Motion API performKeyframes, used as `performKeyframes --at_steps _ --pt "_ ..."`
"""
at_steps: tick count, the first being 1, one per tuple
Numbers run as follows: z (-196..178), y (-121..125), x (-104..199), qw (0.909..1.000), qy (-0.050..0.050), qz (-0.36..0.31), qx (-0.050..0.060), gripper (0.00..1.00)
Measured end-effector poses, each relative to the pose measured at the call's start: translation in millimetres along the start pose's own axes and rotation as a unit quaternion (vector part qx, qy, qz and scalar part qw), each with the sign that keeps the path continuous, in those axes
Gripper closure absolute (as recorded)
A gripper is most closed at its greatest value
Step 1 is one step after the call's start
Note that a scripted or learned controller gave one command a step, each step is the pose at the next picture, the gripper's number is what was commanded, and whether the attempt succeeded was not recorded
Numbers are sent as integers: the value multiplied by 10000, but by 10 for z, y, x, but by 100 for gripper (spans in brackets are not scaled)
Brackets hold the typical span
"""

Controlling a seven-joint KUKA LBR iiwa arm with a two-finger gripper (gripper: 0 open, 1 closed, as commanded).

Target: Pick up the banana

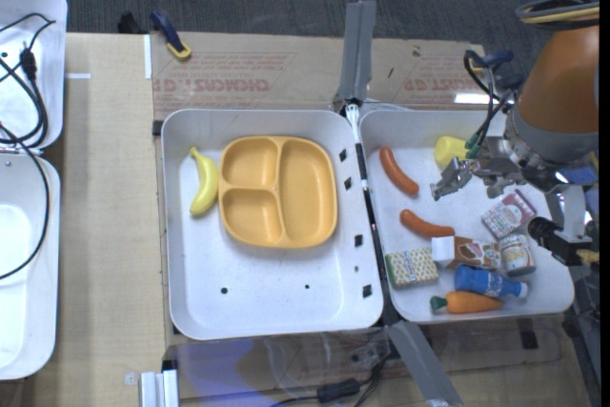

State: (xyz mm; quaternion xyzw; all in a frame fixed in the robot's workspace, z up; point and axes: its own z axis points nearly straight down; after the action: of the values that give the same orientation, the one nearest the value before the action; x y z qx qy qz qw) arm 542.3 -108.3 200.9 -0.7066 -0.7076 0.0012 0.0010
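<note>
While parked over right bin (562,295), far side, gripper (454,178) metal, fingers slightly parted, nothing between them, just left of yellow lump (450,149). Banana (203,183) in left bin (181,300), lying flat against left edge of yellow divided plate (279,191), well apart from gripper. Right bin clutter: two sausages (399,172), carrot (464,302) at near edge, blue bottle (488,282), green box (411,267), small can (515,254), pink packet (507,214). Arm (562,91) orange, entering from right.
</note>
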Motion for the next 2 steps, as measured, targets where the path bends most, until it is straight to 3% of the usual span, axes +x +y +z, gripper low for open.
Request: performKeyframes --at_steps 1,2 --pt "132 575 -607 9976 -7 697 -6 0" --pt "890 1010 -990 9986 12 524 -16 0"
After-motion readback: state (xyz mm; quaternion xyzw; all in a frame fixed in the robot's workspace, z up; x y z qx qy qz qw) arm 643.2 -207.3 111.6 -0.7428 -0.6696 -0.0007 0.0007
